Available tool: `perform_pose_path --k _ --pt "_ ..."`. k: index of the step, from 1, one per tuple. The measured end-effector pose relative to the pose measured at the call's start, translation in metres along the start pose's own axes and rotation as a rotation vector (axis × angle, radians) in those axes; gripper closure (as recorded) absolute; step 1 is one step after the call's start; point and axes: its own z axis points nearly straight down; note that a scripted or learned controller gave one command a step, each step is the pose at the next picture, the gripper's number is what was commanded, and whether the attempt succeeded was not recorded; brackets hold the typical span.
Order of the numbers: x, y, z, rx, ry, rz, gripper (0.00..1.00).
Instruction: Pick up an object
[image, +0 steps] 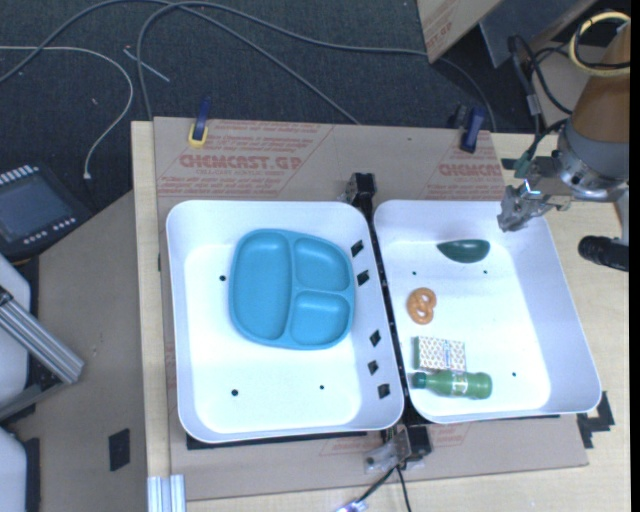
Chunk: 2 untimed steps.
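The right bin (560, 330) holds a dark green bowl-like piece (464, 250) near its far edge, an orange pretzel (422, 305) in the middle, a small patterned packet (441, 352) and a green bottle (455, 383) lying on its side near the front. My gripper (516, 213) hangs over the far right corner of that bin, to the right of the dark green piece and apart from it. Nothing shows between its fingers.
The left bin (200, 380) holds a blue divided plate (292, 288). Black clamps run along the divider (368, 300) between the bins. Cables lie on the floor beyond the bench, and blue clips sit on the cardboard's far edge.
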Motion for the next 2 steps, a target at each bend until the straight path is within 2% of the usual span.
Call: perform_pose_path --k 1,2 --pt "0.043 -0.021 -0.009 0.007 0.004 -0.003 1.0" --pt "0.098 -0.037 -0.019 0.006 0.004 -0.005 1.0"
